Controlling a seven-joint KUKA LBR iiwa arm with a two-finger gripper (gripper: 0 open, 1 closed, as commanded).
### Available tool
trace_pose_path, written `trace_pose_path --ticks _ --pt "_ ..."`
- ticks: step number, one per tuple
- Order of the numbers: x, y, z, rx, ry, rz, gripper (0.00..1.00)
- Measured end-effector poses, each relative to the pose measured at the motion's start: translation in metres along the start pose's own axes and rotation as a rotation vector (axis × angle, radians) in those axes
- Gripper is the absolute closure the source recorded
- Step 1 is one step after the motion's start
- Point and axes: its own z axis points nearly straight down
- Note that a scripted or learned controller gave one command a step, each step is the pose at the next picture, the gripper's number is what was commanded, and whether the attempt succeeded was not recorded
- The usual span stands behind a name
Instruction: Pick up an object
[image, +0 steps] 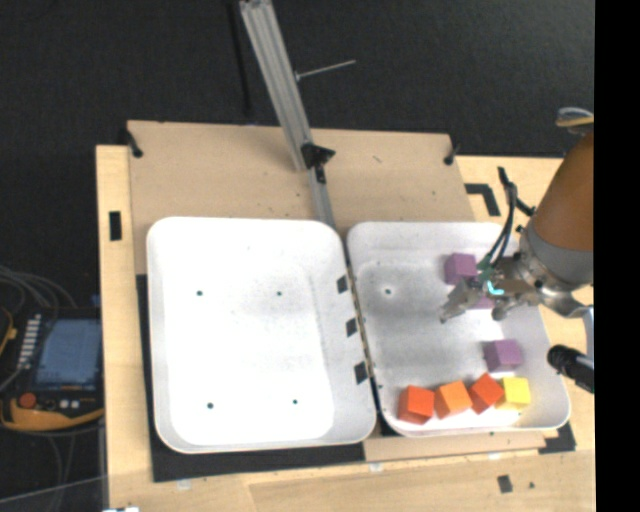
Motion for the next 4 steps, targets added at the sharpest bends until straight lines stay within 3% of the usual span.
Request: trace_pose_path --ticks 1,3,4 --pt "0.000 0.001 -0.002 -0.005 -0.001 0.002 0.00" --pt "0.000 0.004 0.118 0.002 -0.002 0.003 0.00" --pt "-0.002 0.005 0.129 -0.005 -0.003 0.005 0.00"
